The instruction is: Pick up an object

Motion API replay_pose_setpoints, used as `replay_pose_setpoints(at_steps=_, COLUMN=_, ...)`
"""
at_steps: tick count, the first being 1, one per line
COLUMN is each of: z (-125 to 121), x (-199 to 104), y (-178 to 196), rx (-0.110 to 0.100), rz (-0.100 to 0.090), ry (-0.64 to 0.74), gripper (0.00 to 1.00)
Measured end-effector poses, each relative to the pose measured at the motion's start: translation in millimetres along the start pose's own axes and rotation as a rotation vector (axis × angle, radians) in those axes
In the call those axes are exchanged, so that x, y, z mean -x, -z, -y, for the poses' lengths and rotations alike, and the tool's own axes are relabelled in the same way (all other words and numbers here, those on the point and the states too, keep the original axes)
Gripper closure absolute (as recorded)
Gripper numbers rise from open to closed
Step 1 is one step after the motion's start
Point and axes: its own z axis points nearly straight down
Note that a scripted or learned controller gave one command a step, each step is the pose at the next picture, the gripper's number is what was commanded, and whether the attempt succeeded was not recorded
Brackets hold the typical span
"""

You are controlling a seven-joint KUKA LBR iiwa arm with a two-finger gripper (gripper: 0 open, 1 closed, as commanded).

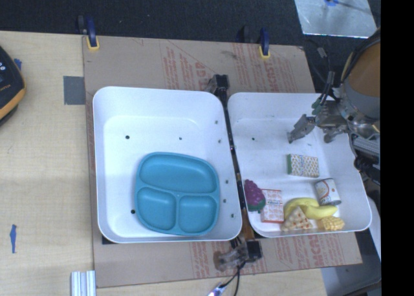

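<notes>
**Camera view: arm poised over the right bin, nothing yet in the claw**

Camera view showed the bench [45,178] carrying two shallow white bins side by side. The left bin [116,110] held a blue divided tray [176,192] lying flat toward its near side. The right bin [265,110] held the small things, crowded along its near edge, and the arm [362,81] reached over its far right corner. The gripper [315,130] hung above bare bin floor, its two fingers spread wide with nothing between them.

Of the pickable pieces, the yellow banana [310,208] lay nearest the front, with a waffle-like piece [296,223] touching it and a corn cob [331,224] just beside. A red-printed card [272,204] sat next to a purple grape bunch [254,194]. A small can [327,191] lay tilted, and a patterned packet [303,165] rested alone, nearest the claw.

By my reading, this was the approach step, before any descent. The next move likely called for centring over one piece, the lone packet being the least crowded, then lowering and closing.
</notes>
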Motion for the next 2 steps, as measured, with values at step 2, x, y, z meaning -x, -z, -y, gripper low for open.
replay_pose_setpoints(at_steps=2, z=-67, x=-11, y=-110, rx=0.001, rz=0.0, ry=0.0, gripper=0.0)
